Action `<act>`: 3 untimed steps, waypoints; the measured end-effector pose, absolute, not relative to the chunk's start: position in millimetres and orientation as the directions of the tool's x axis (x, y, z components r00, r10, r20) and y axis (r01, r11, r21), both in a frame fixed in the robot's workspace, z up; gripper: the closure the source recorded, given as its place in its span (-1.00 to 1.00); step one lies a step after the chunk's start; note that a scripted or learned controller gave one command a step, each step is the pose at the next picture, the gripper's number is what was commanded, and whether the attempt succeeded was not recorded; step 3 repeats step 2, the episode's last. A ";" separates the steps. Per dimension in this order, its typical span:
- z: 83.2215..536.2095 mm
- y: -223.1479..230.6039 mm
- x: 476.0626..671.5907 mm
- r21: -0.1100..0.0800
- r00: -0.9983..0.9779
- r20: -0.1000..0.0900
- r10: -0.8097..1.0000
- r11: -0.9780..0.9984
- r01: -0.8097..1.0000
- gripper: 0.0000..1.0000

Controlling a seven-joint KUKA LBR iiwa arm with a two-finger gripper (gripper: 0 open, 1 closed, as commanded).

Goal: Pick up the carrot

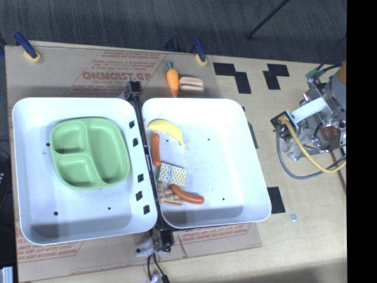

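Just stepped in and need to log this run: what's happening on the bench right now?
The arm sits at the right of the bench, away from both bins. The carrot lies untouched on the cardboard just beyond the right bin, beside a small hot dog bun. The right bin holds a banana and two sausages; the left holds a green divided plate.

The robot's wrist end is a cluttered grey and silver metal assembly (pixel 315 125) with a white block-shaped part across its top and a small patch of orange at its upper edge. Looping yellow and grey cables (pixel 306 158) hang from it, and a short green piece sits near its top.
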State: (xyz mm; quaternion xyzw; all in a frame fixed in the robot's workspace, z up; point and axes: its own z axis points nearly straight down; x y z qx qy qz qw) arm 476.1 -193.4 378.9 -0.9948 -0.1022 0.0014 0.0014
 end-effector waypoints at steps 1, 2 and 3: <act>276.8 -137.7 475.8 -0.006 0.979 -0.005 0.205 -0.979 0.205 1.00; 272.4 -6.6 476.2 -0.004 0.977 -0.005 0.213 -0.977 0.213 1.00; 272.4 -6.6 476.2 -0.004 0.977 -0.005 0.213 -0.977 0.213 1.00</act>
